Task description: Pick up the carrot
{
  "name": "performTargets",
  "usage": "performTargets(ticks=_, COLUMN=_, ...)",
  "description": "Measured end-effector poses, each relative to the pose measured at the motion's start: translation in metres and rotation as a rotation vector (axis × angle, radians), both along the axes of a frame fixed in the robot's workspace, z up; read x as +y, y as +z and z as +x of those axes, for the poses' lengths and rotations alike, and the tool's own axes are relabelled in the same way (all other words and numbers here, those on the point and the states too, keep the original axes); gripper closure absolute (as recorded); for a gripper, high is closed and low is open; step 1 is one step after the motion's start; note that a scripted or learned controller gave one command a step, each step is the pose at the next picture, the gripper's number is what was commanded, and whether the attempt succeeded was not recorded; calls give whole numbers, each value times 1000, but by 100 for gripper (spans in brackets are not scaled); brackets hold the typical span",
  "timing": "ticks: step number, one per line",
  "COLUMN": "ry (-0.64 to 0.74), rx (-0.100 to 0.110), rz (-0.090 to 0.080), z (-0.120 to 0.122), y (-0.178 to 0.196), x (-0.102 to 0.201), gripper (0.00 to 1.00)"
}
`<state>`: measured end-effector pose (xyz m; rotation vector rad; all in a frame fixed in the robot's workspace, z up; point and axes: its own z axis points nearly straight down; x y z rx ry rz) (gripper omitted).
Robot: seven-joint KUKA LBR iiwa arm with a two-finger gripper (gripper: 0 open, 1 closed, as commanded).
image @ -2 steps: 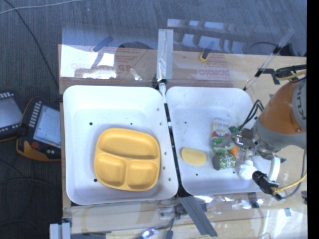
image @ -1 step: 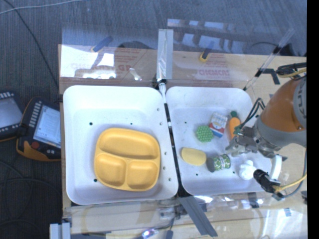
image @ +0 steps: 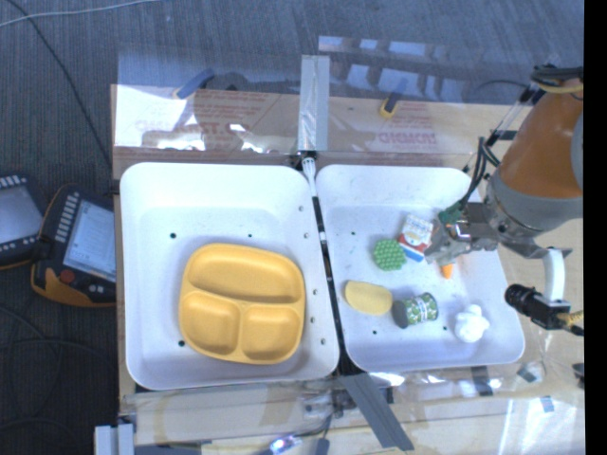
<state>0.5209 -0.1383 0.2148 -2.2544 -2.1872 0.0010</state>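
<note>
The carrot (image: 447, 270), a small orange piece, lies in the right bin (image: 493, 349) just below the gripper (image: 453, 239). Whether the fingers are wide or narrow cannot be told. Nearby sit a green ball (image: 387, 253), a small carton (image: 415, 232), a yellow lump (image: 367, 298) and a can (image: 415, 310).

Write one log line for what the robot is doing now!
stage: reaching | gripper over right bin | carrot just below gripper, in bin | grasp: not seen
</note>
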Motion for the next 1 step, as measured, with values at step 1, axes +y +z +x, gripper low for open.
performTargets(ticks=1, ry=134, rx=-1, rz=-2, z=14, y=94, x=30, gripper=100)
